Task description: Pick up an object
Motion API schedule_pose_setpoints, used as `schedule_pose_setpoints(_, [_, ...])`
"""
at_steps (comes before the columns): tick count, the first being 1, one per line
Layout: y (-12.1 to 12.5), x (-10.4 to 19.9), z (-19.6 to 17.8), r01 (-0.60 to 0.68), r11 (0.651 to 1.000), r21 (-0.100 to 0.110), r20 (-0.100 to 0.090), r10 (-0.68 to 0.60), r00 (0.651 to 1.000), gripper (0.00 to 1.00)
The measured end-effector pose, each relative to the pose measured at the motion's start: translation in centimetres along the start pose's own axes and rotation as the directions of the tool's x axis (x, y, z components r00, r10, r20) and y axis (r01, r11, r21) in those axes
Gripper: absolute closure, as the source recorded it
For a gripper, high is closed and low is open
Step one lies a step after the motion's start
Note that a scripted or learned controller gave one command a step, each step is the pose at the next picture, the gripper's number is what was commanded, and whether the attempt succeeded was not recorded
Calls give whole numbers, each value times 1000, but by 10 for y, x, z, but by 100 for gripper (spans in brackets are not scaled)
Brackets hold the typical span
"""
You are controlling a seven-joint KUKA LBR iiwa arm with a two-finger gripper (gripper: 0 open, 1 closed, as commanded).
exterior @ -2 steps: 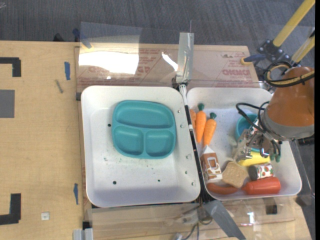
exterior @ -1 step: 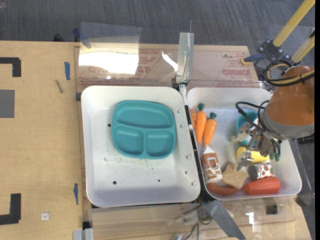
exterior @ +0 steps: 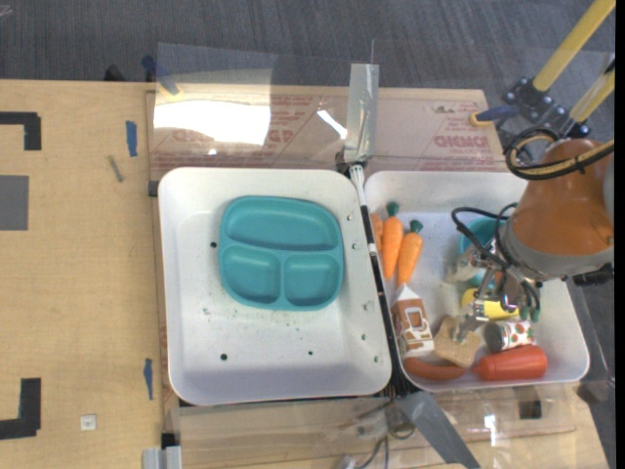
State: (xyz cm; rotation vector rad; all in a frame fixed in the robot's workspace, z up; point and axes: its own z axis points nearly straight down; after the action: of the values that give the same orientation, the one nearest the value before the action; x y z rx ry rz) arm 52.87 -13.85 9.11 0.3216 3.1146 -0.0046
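Two orange toy carrots (exterior: pixel 398 248) lie side by side, green tops up, in the right bin's (exterior: pixel 576 345) upper left.

One fixed camera looks down at a slant on the bench (exterior: pixel 68 262), from moderate height, taking in both white bins (exterior: pixel 186 360) side by side.

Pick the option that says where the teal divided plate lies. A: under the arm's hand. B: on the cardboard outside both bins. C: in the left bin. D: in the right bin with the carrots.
C: the teal divided plate lies flat in the left bin, while the carrots lie in the right bin.
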Motion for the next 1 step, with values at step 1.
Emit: schedule_pose_setpoints(1, [12, -62, -19, -57, 998, -5, -11, 57, 998, 0])
